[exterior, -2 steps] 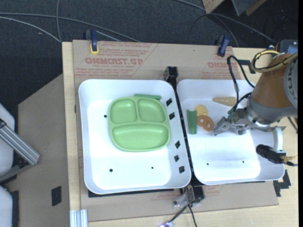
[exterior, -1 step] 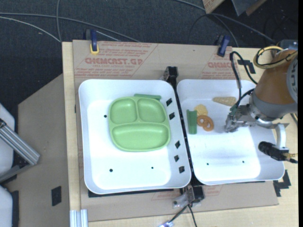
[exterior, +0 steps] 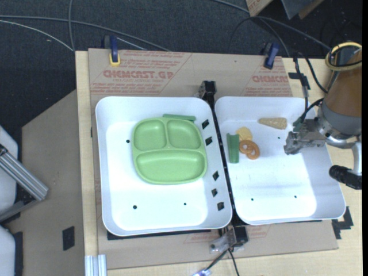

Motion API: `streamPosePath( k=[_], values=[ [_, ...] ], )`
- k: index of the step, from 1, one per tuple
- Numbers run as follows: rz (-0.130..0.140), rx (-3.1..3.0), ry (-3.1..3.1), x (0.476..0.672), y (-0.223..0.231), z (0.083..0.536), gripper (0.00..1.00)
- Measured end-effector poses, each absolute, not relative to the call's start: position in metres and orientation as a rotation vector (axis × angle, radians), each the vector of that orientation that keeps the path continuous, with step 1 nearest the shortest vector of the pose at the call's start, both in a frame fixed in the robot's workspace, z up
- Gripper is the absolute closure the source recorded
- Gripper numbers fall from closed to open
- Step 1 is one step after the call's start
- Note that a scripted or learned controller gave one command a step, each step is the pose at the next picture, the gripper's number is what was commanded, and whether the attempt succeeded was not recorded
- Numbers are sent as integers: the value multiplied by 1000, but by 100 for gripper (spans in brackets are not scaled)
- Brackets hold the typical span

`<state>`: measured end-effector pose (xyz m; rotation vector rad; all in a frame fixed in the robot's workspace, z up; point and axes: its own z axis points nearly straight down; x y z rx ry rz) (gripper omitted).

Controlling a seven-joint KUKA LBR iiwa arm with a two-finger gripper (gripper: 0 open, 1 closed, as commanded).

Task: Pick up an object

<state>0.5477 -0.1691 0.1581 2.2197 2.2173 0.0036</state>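
In the right bin (exterior: 287,206) lie a green stick-shaped piece (exterior: 233,148), a yellow round piece (exterior: 245,134), an orange ring (exterior: 250,149) and a tan wedge (exterior: 272,122). My gripper (exterior: 294,141) hangs over the right side of that bin, to the right of the small pieces and apart from them. Nothing shows between its tips. The arm's orange band (exterior: 347,91) rises above it at the right edge.
The left bin (exterior: 121,211) holds a green three-compartment plate (exterior: 169,151) with a dark green flat piece (exterior: 179,118) behind it. Black clips run along the divider between the bins. Cables cross the dark floor at the top.
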Motion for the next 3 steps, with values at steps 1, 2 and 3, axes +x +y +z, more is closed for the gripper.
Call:
streamPosePath(
  k=[1, 2, 3],
  values=[
    [6, 2215, 2218, 548, -167, 223, 100],
    [5, 2216, 2219, 553, -165, 268, 100],
    [1, 2218, 2230, 553, -106, 254, 100]
  ],
)
